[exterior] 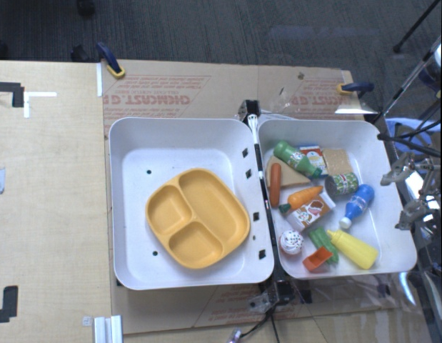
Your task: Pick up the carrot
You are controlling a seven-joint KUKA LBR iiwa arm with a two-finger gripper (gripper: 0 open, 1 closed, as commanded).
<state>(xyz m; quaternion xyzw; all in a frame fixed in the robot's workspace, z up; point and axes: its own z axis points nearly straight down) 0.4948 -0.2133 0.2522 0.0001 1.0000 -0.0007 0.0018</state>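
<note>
From above, the camera view looks down on a worktop (49,191) with two white bins side by side. The left bin (128,156) holds one yellow plate (198,217) with three parts. The right bin (388,252) holds a heap of toy food.

The carrot (305,196) is in the right bin, near the middle of the heap. It is orange with a small green top. It lies flat and slanted. It touches the little juice box (310,214) just below it. The red sausage (275,184) lies close by on its left.

The carrot looks like a plastic toy, so I think it is light and hard. It will not squash or break. It looks smooth, so it may slip. The best place to grab it is across the fat middle, away from the thin end and the green top. The juice box is very close, so there is little room there.

Now I count. There is one carrot, one red sausage, one green bottle (297,158), one blue bottle (357,206), one yellow bottle (353,248), one green can (342,184) and one small white ball (290,242).

The gripper (413,191) is at the right edge, just beside the right bin and well apart from the carrot. It is thin and hard to see. I cannot tell if the jaws are spread or pressed together. Nothing is seen between them.
</note>
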